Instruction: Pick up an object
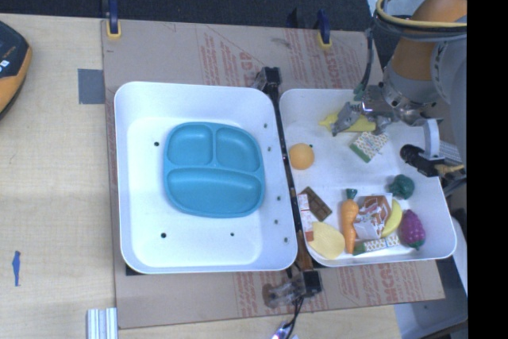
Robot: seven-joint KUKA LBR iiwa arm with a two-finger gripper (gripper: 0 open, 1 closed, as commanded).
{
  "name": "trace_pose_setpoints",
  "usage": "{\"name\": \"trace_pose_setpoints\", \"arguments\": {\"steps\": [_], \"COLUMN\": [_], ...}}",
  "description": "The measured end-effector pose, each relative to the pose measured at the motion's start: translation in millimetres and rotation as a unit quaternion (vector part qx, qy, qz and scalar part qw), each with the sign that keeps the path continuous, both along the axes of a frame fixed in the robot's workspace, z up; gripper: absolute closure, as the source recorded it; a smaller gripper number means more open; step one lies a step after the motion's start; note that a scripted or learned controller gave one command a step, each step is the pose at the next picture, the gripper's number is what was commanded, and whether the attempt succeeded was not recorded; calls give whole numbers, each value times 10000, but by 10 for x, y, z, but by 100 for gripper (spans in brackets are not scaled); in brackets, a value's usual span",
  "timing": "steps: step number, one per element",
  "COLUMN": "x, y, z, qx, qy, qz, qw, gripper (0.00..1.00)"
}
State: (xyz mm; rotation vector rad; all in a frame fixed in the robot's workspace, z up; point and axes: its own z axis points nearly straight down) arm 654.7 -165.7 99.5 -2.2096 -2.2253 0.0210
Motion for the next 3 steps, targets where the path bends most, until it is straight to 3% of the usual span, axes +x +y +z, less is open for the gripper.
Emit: {"name": "trace_pose_setpoints", "arguments": {"steps": [1, 3], "x": [-2, 3], "y": [254, 19], "z": [7, -55], "qx": [2, 49], "qy": [2, 15], "qz": [-7, 3], "qw": [10000, 10000], "gripper": [0, 0]}}
